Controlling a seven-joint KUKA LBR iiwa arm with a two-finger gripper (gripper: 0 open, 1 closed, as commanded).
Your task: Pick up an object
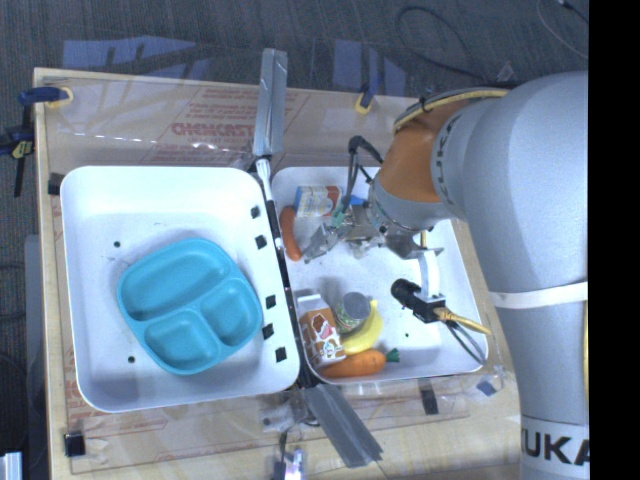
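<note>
Glossy blue plastic tray (190, 306) in a smooth white bin (90, 208).

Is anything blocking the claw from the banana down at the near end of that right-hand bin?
Nothing visible does. The gripper is at the far end of the right bin; bare white floor lies between it and the banana, which rests on top beside a can and a carrot.

Floor (150, 3): dark grey carpet, fine ribbed texture, visible from 9 through 12 to 2 o'clock. Thin dark cables (470, 28) loop over it at 1 o'clock. Bench (150, 118): pale wood board under a clear sheet with faint red printing, glare streaks toward 11 o'clock. Blue clamp (40, 96) with a yellow tip on the bench corner at 10 o'clock; a second blue clamp (367, 96) on the far edge near 12 o'clock. Lighting even and diffuse, with soft shadows.
</note>
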